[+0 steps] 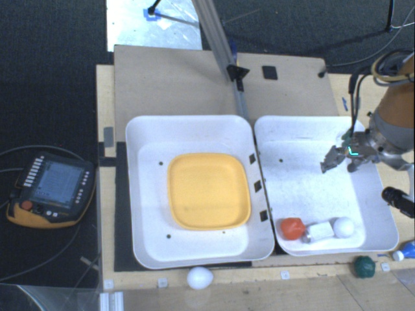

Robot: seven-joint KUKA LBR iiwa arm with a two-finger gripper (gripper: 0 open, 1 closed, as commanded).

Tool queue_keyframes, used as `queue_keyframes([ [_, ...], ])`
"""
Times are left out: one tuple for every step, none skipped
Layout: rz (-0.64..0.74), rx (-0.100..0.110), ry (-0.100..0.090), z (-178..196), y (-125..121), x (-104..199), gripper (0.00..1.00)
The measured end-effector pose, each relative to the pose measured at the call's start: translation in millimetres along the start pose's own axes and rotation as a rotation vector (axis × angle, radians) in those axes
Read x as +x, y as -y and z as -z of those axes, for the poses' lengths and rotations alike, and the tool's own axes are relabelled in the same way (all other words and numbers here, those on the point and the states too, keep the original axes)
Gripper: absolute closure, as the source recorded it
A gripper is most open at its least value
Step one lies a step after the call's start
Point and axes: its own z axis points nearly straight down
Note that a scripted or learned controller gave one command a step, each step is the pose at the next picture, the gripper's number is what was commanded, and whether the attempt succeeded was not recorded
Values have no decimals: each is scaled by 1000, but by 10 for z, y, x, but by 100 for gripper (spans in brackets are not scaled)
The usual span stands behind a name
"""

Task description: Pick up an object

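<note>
One smooth square yellow plate [209,190]; claw [338,161] above right bin [305,141].

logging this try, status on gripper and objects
Gripper above right bin, nothing between fingers. Red object and white object at near wall. Path clear.

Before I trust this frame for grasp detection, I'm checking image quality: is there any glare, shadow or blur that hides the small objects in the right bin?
Camera view: lighting is even and soft; the shallow white right bin shows little glare. The small red object and white ball are slightly soft but distinguishable. The dark two-finger hand is blurry, its detail unclear.
</note>
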Motion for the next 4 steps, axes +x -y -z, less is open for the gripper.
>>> queue_keyframes([
  [0, 0, 0, 0, 0, 0, 0],
  [0, 4, -1, -577, 22, 84, 0],
  [-1, 4, -1, -1096, 32, 86, 0],
  [-1, -1, 0, -970, 17, 83, 100],
])
